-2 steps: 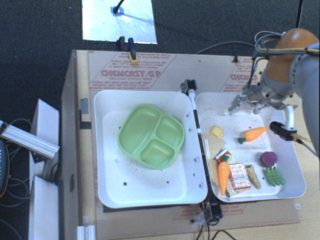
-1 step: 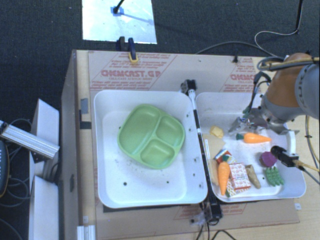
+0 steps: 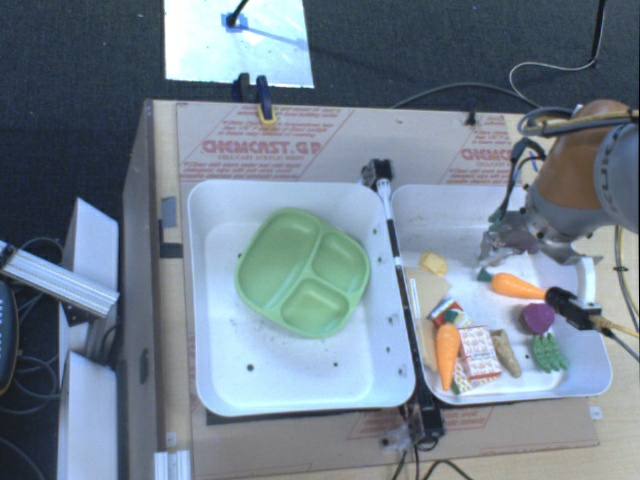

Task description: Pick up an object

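In the right white bin (image 3: pixel 600 373), the hand (image 3: pixel 497 251) hovers near its far edge, just beside the orange plastic carrot (image 3: pixel 518 286); nothing looks lifted, and I cannot tell its state.

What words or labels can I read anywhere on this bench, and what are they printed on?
"CHEMCAST GP" in red, printed on the brown protective sheet under the bins; it repeats at a slant on the right part of the sheet, partly cut off by the arm.
Smaller red lines around that brand name: too small to read.
Red and white box in the right bin: printing on it is too blurred to read.
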You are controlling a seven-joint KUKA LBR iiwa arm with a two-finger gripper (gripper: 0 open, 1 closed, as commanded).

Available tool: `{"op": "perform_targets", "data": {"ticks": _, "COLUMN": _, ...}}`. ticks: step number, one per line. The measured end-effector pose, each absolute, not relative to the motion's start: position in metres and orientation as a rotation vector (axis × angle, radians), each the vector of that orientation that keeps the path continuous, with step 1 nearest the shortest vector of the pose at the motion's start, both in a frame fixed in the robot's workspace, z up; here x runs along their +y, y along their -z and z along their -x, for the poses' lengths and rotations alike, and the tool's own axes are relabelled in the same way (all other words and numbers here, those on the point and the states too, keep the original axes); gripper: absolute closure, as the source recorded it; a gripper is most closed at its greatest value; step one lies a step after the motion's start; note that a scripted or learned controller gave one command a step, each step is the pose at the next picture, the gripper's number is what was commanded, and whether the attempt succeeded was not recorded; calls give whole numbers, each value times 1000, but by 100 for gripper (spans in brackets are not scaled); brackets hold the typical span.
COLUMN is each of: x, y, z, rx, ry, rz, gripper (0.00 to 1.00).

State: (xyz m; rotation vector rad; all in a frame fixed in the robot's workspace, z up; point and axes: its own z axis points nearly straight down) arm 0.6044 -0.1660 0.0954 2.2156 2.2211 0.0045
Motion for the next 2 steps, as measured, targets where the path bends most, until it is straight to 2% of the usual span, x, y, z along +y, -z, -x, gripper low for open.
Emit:
{"op": "perform_targets", "data": {"ticks": 1, "x": -166, "y": -95, "z": -604, "rx": 2222, "ry": -4, "rz": -2215, "gripper": 0}}
{"op": "perform_targets", "data": {"ticks": 2, "x": -166, "y": -106, "z": -605, "rx": 2221, "ry": -7, "rz": -2213, "gripper": 100}}
